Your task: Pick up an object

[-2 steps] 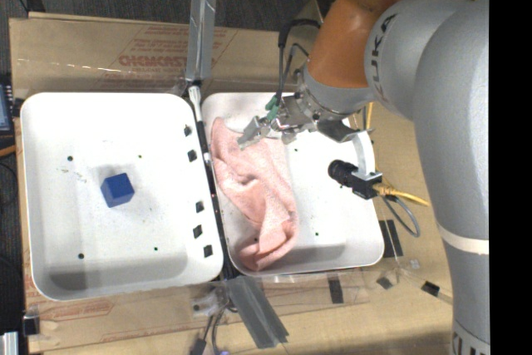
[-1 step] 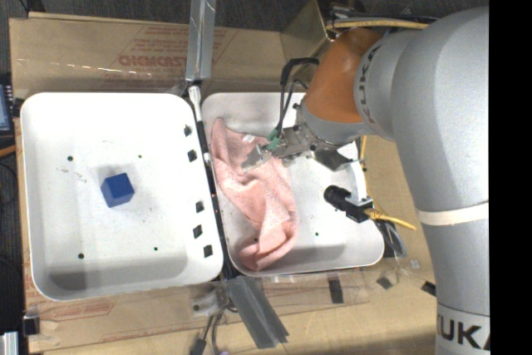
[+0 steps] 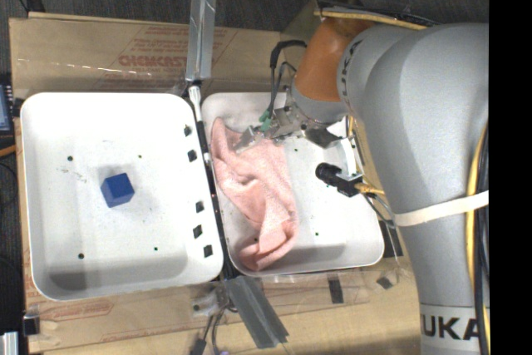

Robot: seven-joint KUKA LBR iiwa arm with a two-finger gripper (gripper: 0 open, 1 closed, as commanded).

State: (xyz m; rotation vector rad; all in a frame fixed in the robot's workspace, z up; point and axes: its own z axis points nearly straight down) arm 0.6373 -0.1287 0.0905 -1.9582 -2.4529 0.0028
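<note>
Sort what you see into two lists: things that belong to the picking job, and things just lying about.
Job: gripper; pink cloth beneath it in the right bin.
Lying about: blue cube in the left bin; cardboard sheet under the bins.

**Pink cloth and blue cube in the bins**

A pink cloth lies crumpled in the right bin, stretched in a loose band from the bin's far left corner down toward its near edge, hugging the left wall. Its folds bunch thickest at the near end. A small blue cube sits alone on the floor of the left bin, left of centre, resting flat, well apart from the cloth.
</note>
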